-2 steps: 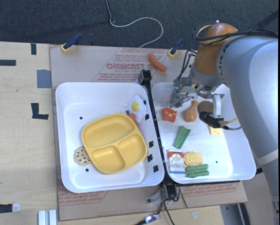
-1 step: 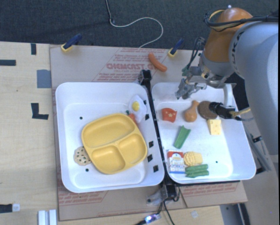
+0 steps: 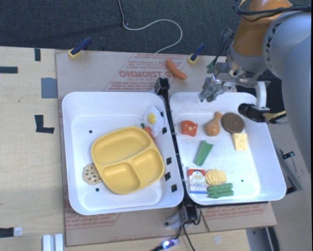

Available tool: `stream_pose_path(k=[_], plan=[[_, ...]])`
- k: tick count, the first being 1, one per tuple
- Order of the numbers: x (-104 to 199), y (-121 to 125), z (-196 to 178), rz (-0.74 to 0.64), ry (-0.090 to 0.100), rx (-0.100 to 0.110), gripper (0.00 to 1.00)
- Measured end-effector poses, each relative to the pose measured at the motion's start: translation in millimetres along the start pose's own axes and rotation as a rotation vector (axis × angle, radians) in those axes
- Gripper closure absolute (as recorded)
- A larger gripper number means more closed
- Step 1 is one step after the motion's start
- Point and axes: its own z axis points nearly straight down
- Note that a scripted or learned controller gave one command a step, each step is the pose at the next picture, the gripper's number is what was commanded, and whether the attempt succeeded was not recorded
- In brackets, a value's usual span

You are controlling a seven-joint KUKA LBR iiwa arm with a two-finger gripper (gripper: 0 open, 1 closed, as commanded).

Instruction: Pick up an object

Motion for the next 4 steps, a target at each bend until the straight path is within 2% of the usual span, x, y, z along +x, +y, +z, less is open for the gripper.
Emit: stream_pose_path(k=[1,2,4], plan=[[0.8,0.7,-22.8,0.001,0.0,0.001,1.0],[54.1,-14.4,-11.5,-0.003,0.001,0.007,1.0],[153.5,-36.7,-26.8,-0.003,0.001,0.006,1.0]])
